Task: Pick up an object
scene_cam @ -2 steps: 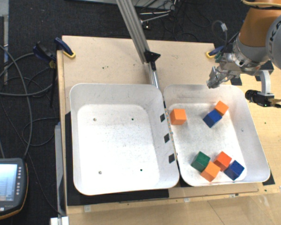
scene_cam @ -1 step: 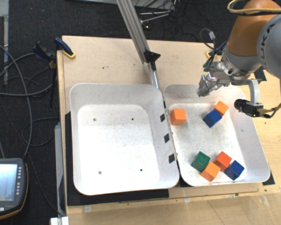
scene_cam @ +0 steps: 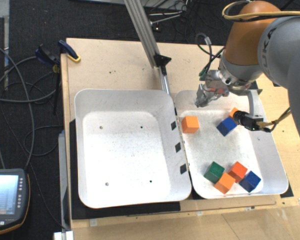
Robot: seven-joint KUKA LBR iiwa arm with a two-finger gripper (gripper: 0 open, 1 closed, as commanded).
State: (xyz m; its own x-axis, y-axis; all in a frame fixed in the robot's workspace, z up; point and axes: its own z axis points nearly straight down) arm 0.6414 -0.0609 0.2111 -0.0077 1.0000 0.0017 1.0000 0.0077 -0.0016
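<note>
1. Nearest the camera, in the right bin [scene_cam: 270,149], a tight cluster sits at the front: green block [scene_cam: 214,171], orange block [scene_cam: 224,183] touching it at its 4 o'clock, red-orange block [scene_cam: 238,170] and dark blue block [scene_cam: 249,181] packed against each other. Little open room between them for fingers to drop in.
2. Left bin [scene_cam: 90,134] lies alongside, at 9 o'clock from the right bin; the two rims meet along the middle seam.
3. Mid-bin: a lone orange cube [scene_cam: 190,124] sits close to the seam-side rim, apart from everything else. A blue block [scene_cam: 226,126] lies at its 3 o'clock, well apart, with a small orange piece [scene_cam: 234,113] partly hidden just beyond it.
4. Farthest: the gripper [scene_cam: 205,98] hangs over the bin's back edge. The fingers look drawn close together, nothing between them.
5. Key relation: the lone orange cube lies at about 7 o'clock from the fingertips, near. Judged the easiest target; free space on three sides, but the rim on its 9 o'clock side could foul a finger if the jaws open along that line.
</note>
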